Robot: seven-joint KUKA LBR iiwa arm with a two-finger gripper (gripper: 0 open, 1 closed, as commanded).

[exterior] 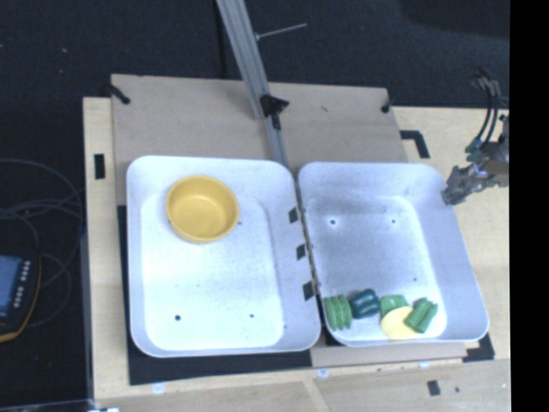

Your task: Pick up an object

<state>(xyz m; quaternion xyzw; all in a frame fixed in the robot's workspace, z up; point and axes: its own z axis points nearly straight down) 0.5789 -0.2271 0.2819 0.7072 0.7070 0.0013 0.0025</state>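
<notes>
A yellow bowl (pixel 202 209) sits in the left bin (pixel 154 316), toward its far left corner. In the right bin (pixel 446 256), along the near edge, lies a cluster of small pieces: a ridged green piece (pixel 337 311), a dark teal piece (pixel 364 303), a small green piece (pixel 393 302), a flat yellow piece (pixel 397 323) and another green piece (pixel 421 315). My gripper (pixel 456 187) hangs at the right bin's far right rim, well away from the cluster. Nothing shows between its fingers.
A grey metal rail (pixel 249 58) runs from the top of the view down to the gap between the bins. Black clips (pixel 302 251) line the seam between them. A handheld pendant (pixel 15 286) and cables lie off the bench at the left.
</notes>
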